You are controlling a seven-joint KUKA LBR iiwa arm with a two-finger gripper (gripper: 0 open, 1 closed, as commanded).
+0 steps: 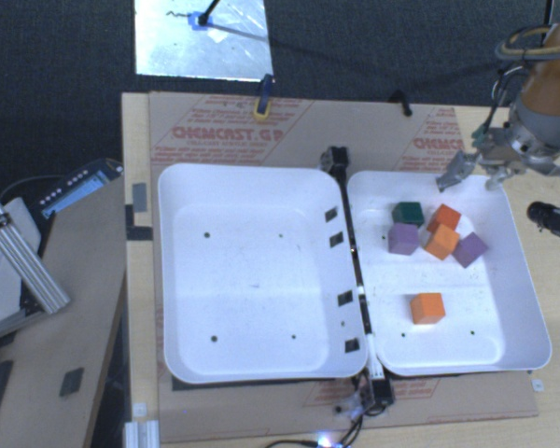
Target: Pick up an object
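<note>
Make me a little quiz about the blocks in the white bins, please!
1. Multiple choice: which bin holds all the blocks? A) the left bin B) the right bin
2. True or false: the lone orange block touches the green block.
3. Fill in: the tool hangs above the right bin's ____ edge.

Key: 1 B. 2 False; it sits apart, nearer the camera, while the green block sits in the cluster with two purple blocks and two other orange blocks. 3 far.

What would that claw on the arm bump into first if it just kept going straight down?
Probably the bare white floor of the right bin near its far rim. The gripper hangs beyond the block cluster; the upper orange block lies closest, though depth is unclear.
</note>
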